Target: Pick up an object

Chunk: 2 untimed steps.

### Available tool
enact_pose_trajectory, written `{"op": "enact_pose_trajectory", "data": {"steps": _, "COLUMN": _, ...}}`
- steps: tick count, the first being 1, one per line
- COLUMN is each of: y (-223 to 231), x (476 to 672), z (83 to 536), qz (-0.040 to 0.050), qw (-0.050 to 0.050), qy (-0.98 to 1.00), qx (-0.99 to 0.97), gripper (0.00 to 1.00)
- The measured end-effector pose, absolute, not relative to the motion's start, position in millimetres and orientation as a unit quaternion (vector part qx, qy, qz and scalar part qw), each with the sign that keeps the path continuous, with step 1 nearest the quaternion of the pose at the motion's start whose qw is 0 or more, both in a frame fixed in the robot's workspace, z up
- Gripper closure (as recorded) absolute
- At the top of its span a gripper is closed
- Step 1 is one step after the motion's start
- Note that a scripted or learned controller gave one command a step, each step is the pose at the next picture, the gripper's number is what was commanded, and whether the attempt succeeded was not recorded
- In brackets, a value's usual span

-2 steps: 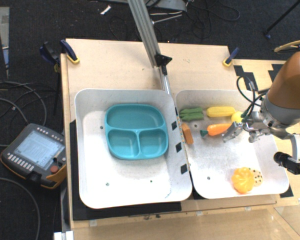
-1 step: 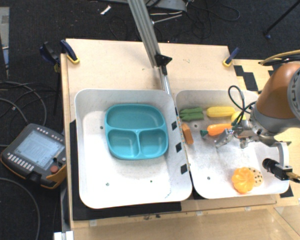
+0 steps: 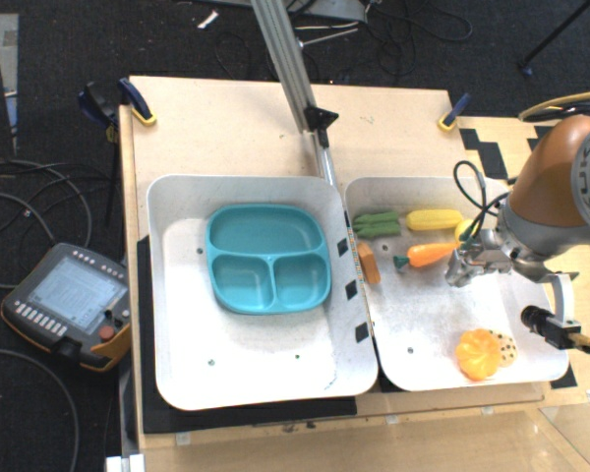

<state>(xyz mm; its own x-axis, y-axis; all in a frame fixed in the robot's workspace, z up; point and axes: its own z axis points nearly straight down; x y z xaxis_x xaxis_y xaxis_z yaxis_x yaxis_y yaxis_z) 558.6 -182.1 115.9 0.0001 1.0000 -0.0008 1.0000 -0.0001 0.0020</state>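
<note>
A pale wooden bench (image 3: pixel 236 131) fills the middle of the scene, seen from above at a slant, with dark carpet and loose cables around it. Two shallow white bins sit side by side on it, touching along their inner edges. The left bin (image 3: pixel 177 342) carries a teal divided plate (image 3: pixel 269 258) with three compartments, lying flat toward the bin's upper half. The right bin (image 3: pixel 423 357) carries several toy foods. The grey robot arm (image 3: pixel 551 190), with its orange band, reaches in from the right and angles down over the right bin's upper right area. Its end effector (image 3: pixel 461 267) sits low, just beside the right end of an orange toy carrot (image 3: pixel 431 255); whether its fingers are spread or pressed together cannot be told, and nothing is seen pinched between them. Above the carrot lies a yellow corn cob (image 3: pixel 433 220), and to its left a green bean pod (image 3: pixel 377 224), both near the bin's far wall. A small orange piece (image 3: pixel 368 263) lies near the bin's left wall. Well apart, near the bin's front right corner, rests a rounded yellow-orange toy fruit (image 3: pixel 479 352) beside a speckled patch. A grey handheld teach pendant (image 3: pixel 69 306) lies on the floor to the left of the bench.
</note>
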Motion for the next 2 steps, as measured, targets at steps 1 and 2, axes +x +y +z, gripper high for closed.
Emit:
{"op": "enact_pose_trajectory", "data": {"steps": 1, "y": -185.8, "x": 559.3, "z": 179.0, "qz": 0.0014, "qw": 0.003, "qy": 0.708, "qx": 0.706, "gripper": 1.0}}
{"op": "enact_pose_trajectory", "data": {"steps": 2, "y": -188.4, "x": 566.4, "z": 241.5, "qz": 0.0017, "qw": 0.004, "qy": 0.708, "qx": 0.706, "gripper": 1.0}}
